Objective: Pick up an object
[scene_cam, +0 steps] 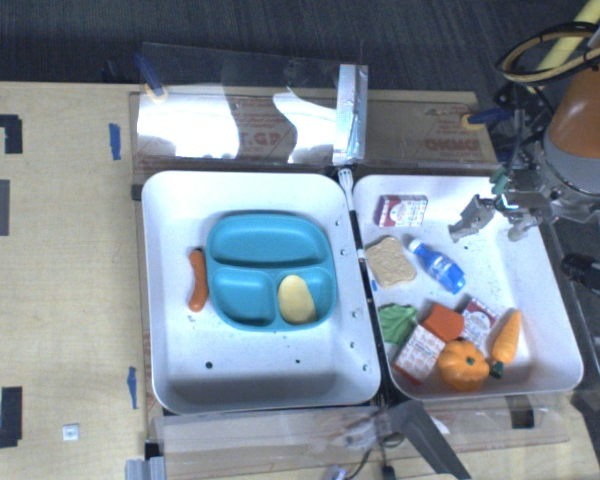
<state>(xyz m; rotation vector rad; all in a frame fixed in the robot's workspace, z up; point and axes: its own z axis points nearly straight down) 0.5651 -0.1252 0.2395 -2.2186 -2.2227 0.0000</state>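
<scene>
Blue bottle [440, 268] lies in right bin [560, 298]; pincer [495, 218] open above, holding nothing.

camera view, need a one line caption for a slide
Gripper hovers open over the right bin of toy groceries; left bin holds a blue tray.

Wooden bench [60, 298] bears 2 white bins [170, 358] [555, 298].
</scene>
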